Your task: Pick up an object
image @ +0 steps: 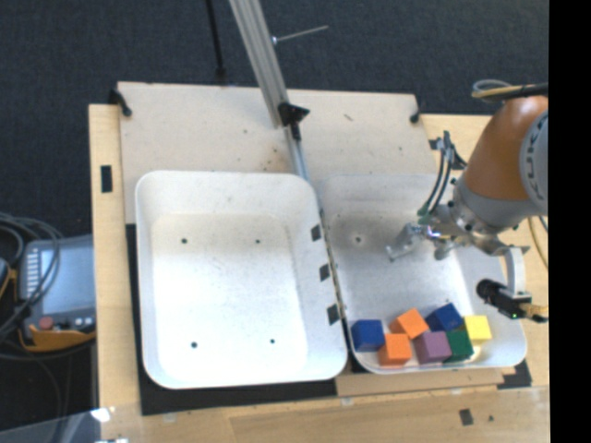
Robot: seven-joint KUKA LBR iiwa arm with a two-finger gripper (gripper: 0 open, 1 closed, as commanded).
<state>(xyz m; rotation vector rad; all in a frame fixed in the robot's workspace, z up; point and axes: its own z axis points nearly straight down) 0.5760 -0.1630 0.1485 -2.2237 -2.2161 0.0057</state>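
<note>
Gripper [404, 245] is hovering over bare floor in the right bin [369, 212]; finger state I cannot tell. Blocks [423, 336] are clustering at its five o'clock. You're mid-approach; next, shift it there and descend.

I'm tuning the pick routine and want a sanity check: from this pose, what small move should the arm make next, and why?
Probably shift the gripper toward the near edge of the right bin, until it is above the blocks. It sits over bare bin floor, while the blue block, orange block and the others cluster at that near edge, apart from it.
</note>
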